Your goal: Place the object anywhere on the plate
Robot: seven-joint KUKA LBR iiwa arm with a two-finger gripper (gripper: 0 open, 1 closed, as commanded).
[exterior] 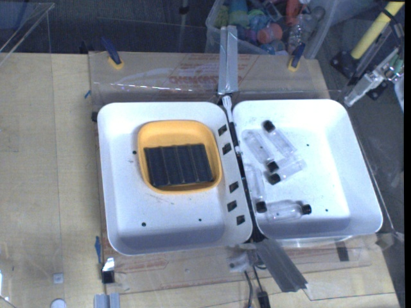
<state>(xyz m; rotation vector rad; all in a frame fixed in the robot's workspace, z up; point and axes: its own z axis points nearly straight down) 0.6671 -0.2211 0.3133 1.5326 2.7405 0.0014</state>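
A yellow plate (pixel 146 140) with rounded corners sits in the left white bin (pixel 119 217). A dark, ribbed rectangular piece (pixel 178 165) lies flat on the plate and covers most of its middle. In the right white bin (pixel 340 140) lie several clear plastic vials with black caps. One vial (pixel 277 141) is near the bin's back left, another (pixel 286 171) is at the middle, and a third (pixel 282 209) lies crosswise near the front.
The two bins meet at a raised ridge with black clips (pixel 232 186). A metal bar (pixel 227 59) stands behind the ridge. A clear tub of colourful toys (pixel 270 11) is at the back, and a pale bracket (pixel 372 85) is past the right bin's far corner.
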